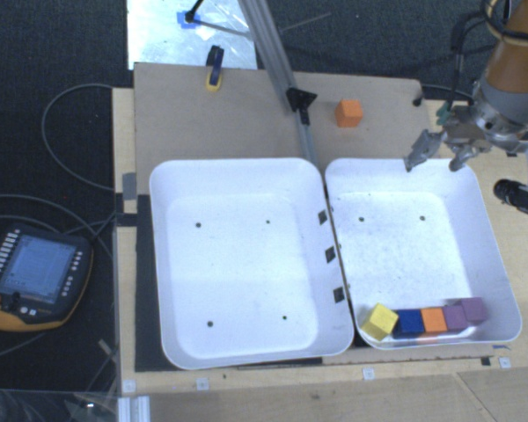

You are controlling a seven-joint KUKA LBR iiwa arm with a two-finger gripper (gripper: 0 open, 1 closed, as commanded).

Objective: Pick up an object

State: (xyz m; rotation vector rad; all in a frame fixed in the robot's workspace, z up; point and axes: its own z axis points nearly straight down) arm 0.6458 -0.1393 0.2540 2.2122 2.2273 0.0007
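Tan bench (378,117), two white bins: claw (441,158) hangs wide and empty, so it's pre-reach, needing a drop toward the blocks (425,320) well below it.

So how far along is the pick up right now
Nothing looks picked yet. The gripper hangs open above the right bin's far edge with nothing between its fingers. Still left: reaching a block, such as the yellow block in the row at the bin's near edge, and grasping it.

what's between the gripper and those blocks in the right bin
Nothing visible. The gripper hangs open over the far rim of the right bin, and the yellow block, blue block, orange block and purple block sit in a row against the near wall, bare bin floor in between.
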